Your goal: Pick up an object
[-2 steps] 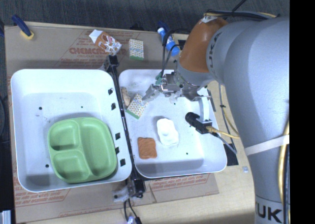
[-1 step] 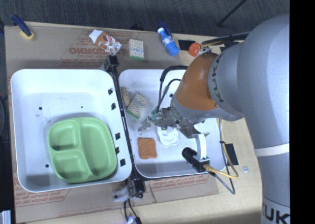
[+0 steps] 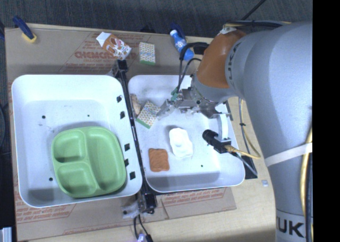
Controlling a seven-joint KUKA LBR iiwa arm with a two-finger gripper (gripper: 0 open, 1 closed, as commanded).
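Observation:
The right bin (image 3: 228, 174) holds a green-and-white patterned packet (image 3: 149, 113) near its left wall. A white lumpy object (image 3: 180, 142) lies in the middle, and a brown-orange square piece (image 3: 158, 159) sits toward the front. A tan item (image 3: 135, 104) leans against the divider. My gripper (image 3: 171, 103) reaches in from the right, low over the bin's back part. Its tip is right beside the patterned packet's right edge. I cannot tell whether it touches the packet.
The left bin (image 3: 32, 97) holds a green divided plate (image 3: 87, 160). Behind the bins on the cardboard lie an orange-white wrapper (image 3: 113, 46) and a small green-white box (image 3: 147, 53). Blue clamps (image 3: 180, 41) stand at the back edge. The arm covers the right bin's right side.

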